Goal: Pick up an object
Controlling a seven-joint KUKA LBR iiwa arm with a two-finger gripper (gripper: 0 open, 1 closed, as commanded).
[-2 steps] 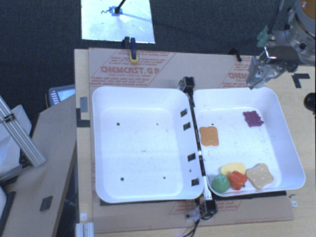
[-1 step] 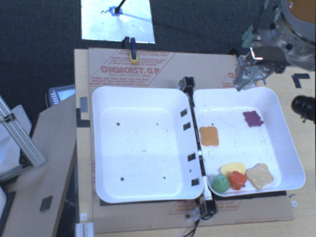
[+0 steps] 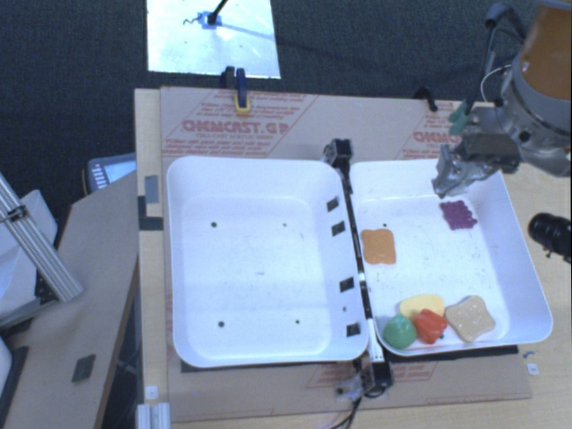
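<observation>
My gripper (image 3: 450, 183) hangs over the far part of the right bin (image 3: 514, 266), its fingertips pointing down just left of and above a purple grape-like piece (image 3: 458, 214). Nothing shows between the fingers. An orange flat piece (image 3: 379, 247) lies near the bin's left wall. At the near edge sit a green round piece (image 3: 399, 332), a red piece (image 3: 430, 326), a yellow piece (image 3: 420, 306) and a tan bread-like slice (image 3: 470, 318).
The left bin (image 3: 197, 329) lies beside the right one, joined by a black-clipped divider (image 3: 349, 248). A yellow-handled clamp (image 3: 239, 92) sits on the board behind. A black knob (image 3: 552, 235) stands at the right edge.
</observation>
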